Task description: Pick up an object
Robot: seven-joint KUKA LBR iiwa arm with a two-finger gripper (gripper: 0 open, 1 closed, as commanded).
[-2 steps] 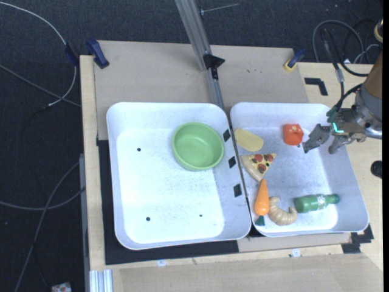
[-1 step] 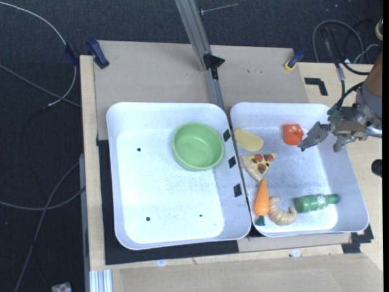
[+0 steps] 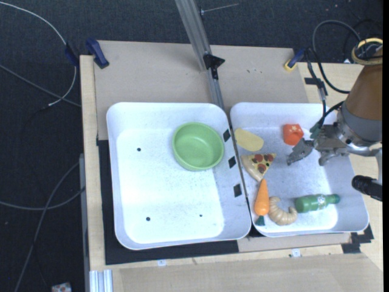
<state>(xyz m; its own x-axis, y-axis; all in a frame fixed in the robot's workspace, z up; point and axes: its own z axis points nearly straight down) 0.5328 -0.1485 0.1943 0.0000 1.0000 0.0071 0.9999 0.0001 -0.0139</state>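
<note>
The grey two-finger gripper [image 3: 313, 152] hung over the right white bin [image 3: 349, 221] with its fingers apart and nothing between them. A small red block [image 3: 292, 133] lay just beside it, and a round green plastic bowl [image 3: 197, 145] sat in the left white bin [image 3: 130, 181].

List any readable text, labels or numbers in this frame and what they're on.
None readable.
green bottle: has a pale patch that may be a label, too small and blurred to read.
black tabs along the divide between the bins: plain marks, no lettering.
pizza slice, orange block, green bowl: no print visible.
</note>
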